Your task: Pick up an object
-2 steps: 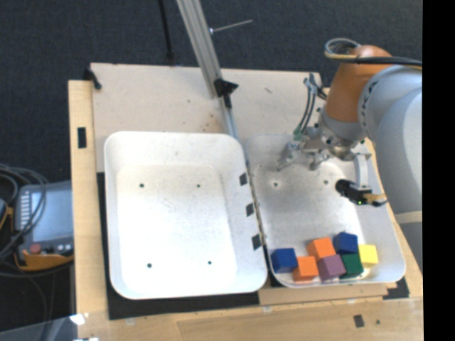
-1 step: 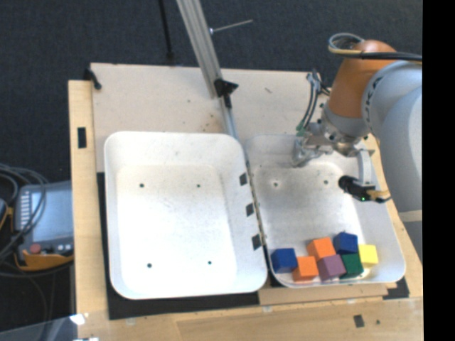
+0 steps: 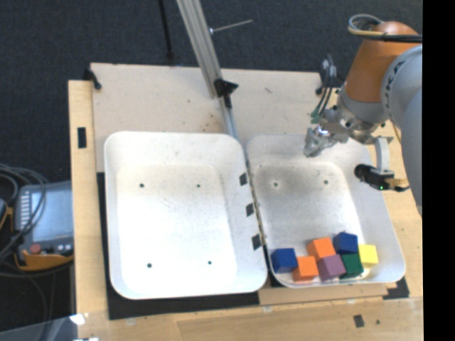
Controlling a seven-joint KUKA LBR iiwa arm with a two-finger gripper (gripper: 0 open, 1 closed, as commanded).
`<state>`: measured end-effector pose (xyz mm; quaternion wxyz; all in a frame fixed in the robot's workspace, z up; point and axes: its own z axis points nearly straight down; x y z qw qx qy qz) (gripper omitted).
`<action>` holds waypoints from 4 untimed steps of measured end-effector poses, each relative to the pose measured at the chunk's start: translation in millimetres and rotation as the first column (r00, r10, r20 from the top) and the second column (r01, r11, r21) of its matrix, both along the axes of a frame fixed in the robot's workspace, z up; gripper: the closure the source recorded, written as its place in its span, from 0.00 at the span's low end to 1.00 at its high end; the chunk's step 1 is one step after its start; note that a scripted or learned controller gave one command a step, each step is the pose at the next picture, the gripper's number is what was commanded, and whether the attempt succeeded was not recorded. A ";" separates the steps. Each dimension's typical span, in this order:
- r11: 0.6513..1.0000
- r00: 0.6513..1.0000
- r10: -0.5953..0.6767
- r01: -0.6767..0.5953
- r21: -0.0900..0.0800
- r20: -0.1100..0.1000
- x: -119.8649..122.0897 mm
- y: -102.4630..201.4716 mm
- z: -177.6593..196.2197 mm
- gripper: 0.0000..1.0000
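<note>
1. The end effector (image 3: pixel 315 142) hung over the far rim of the right bin (image 3: pixel 298 190), at roughly one o'clock in the camera view, with nothing visibly between it and the bin floor; whether it was spread or pressed together could not be told.
2. The blocks lay clustered at the bin's near edge, toward six o'clock from the end effector and well apart from it: a blue block (image 3: pixel 284 259), an orange block (image 3: pixel 321 247), a purple block (image 3: pixel 331 267), a green block (image 3: pixel 352 263) and a yellow block (image 3: pixel 368 254), packed touching one another.
3. The cluster's long axis ran three to nine o'clock.
4. The left bin (image 3: pixel 178 212) sat alongside on the desk (image 3: pixel 142 91).
</note>
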<state>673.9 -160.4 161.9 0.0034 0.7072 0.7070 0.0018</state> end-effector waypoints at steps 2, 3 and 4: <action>1.000 1.000 0.001 -0.001 0.001 -0.002 3.0 -11.2 74.4 1.00; 1.000 1.000 0.006 -0.006 0.002 -0.007 5.1 33.0 71.7 1.00; 1.000 1.000 0.007 -0.007 0.003 -0.008 2.0 90.8 64.5 1.00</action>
